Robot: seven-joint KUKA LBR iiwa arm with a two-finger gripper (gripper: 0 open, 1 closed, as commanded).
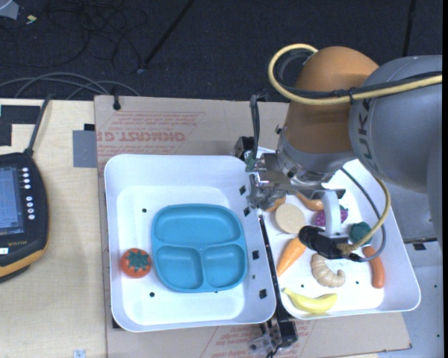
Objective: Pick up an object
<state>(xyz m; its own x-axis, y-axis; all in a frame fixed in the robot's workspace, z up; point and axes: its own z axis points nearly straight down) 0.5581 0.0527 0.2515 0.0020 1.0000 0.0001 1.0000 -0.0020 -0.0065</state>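
1. Camera view: my claw (pixel 263 192) hangs over the shared wall between the two bins, near its far end. My wrist hides its tips, so I cannot tell whether it is spread or pressed together. I see nothing pinched in it.
2. Same view, left bin (pixel 131 203): a blue divided plate (pixel 200 246) fills the middle, and a small red fruit (pixel 136 262) lies just beside the plate's left edge. Both are well apart from my claw.
3. Same view, right bin (pixel 394 307): the likeliest pick, as I judge it, is the round beige disc (pixel 290 218). It lies flat, just beside my claw, to the right and slightly nearer the camera.
4. A carrot (pixel 290 256) lies just past the disc, toward the camera. Its long axis slants, thick end up-right, tip down-left toward the wall.
5. A banana (pixel 311 301) lies near the front rim, farthest from my claw.
6. The disc calls for a short shift rightward off the wall before any descent.
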